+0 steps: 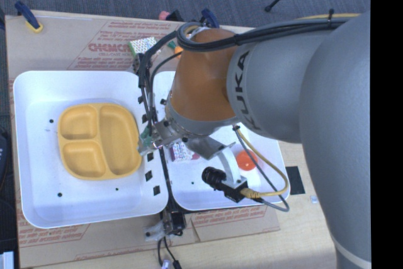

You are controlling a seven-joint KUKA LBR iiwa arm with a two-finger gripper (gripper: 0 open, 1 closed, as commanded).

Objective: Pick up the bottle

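Observation:
The arm's orange band and wrist (201, 82) hang over the right bin (208, 198) and hide most of it. The gripper (155, 140) points down by the wall between the two bins, at the right bin's left edge; the wrist above covers most of it. An orange-red round top on a pale body (246, 160), which looks like the bottle, lies in the right bin to the right of the gripper, partly under the arm and a yellow cable. It is apart from the gripper.
A yellow divided plate (99, 139) lies in the left bin (31, 135). A small patterned packet (179, 150) and a bit of green (146, 133) show beside the gripper. A black cable plug (215, 178) sticks out over the right bin's front. Clamps hold the cardboard at the back.

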